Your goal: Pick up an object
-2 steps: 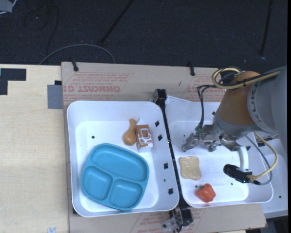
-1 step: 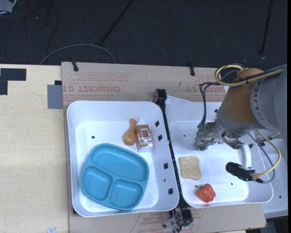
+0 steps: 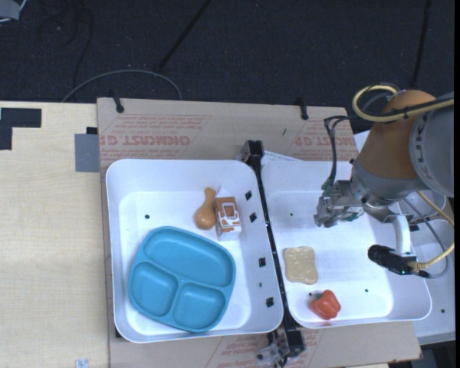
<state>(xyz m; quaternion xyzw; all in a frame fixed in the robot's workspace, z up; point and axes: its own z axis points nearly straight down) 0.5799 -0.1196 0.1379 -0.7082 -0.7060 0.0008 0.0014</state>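
Gripper point(image 3: 331, 211) sits low over the right bin point(image 3: 414, 301), in its upper middle part, below the grey arm point(image 3: 433, 148) with the orange band point(image 3: 391, 140). Cannot tell whether it is released or clenched: the view from above blurs that end into one grey mass. Nothing visible held in it.

Bare white floor lies directly under and to the left of the gripper, up to the black divider point(image 3: 264, 228) where the two bins meet. A black cable connector point(image 3: 391, 259) hangs off the arm to the gripper's lower right, over the bin floor.

Objects in the right bin: a flat beige piece point(image 3: 300, 264) below and a little left of the gripper, apart from it; a red-orange pepper-like object point(image 3: 326, 304) near the bin's front wall, just below the beige piece, not touching it. Open floor to the right of both.

Left bin point(image 3: 119, 205): blue divided plate point(image 3: 182, 278) fills the lower half, close to the front and left walls. Above it, a tan pear-shaped object point(image 3: 206, 211) and a small brown-and-white box point(image 3: 228, 217), just beside each other, near the divider. Upper left of that bin is bare floor.
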